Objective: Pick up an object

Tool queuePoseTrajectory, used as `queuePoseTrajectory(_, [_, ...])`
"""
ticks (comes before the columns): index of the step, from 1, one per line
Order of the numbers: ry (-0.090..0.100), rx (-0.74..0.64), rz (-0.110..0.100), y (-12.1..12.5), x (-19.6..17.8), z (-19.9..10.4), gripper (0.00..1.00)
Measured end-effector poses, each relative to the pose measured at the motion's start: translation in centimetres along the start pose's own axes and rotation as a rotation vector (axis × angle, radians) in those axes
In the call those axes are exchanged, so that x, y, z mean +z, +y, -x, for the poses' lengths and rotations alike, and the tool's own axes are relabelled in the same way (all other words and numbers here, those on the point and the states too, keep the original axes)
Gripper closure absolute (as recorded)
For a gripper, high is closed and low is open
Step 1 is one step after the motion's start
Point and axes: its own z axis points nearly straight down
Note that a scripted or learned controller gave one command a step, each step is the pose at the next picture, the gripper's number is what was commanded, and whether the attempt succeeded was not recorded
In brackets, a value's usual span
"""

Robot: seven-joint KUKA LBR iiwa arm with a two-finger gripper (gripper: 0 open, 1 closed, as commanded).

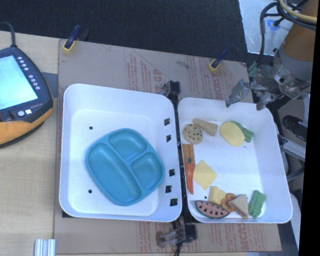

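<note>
Watermelon slice (212, 209), bread, cheese: far below the pincer (246, 98). Lemon (232, 133) lies just beneath it. Pincer spread, holding nothing, poised above the bin (278, 161) rim; approach step, descent onto lemon needed.

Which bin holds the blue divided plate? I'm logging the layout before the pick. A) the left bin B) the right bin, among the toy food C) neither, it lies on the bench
A: the blue divided plate lies inside the left bin, while the toy food sits in the right bin.
</note>
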Motion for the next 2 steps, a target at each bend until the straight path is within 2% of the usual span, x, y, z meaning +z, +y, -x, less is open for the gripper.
queuePoseTrajectory(1, [0.002,-0.002,-0.011,1.6,12.7,-2.4,0.00])
queuePoseTrajectory(2, [0.000,0.000,-0.006,1.3,17.8,-2.6,0.00])
